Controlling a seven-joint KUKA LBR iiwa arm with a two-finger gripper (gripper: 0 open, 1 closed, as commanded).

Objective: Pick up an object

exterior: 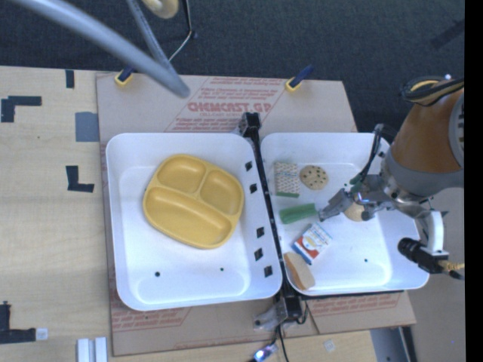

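Observation:
My gripper [333,207] hangs low over the middle of the right bin [370,274], reaching in from the right. Its tip is just right of a green block [297,213]. A small tan rounded thing [353,211] sits right against the gripper body; I cannot tell whether it is held. Further left lie a round speckled cookie [312,176] and a pale green patterned packet [286,178]. A white, blue and red carton [313,242] lies below the gripper, and a tan bread-like piece [299,270] rests at the bin's front left corner.
The left bin [128,225] holds a yellow divided plate [195,200]. A black divider [259,194] runs between the bins. The arm's grey and orange body [423,145] looms over the right bin's right side.

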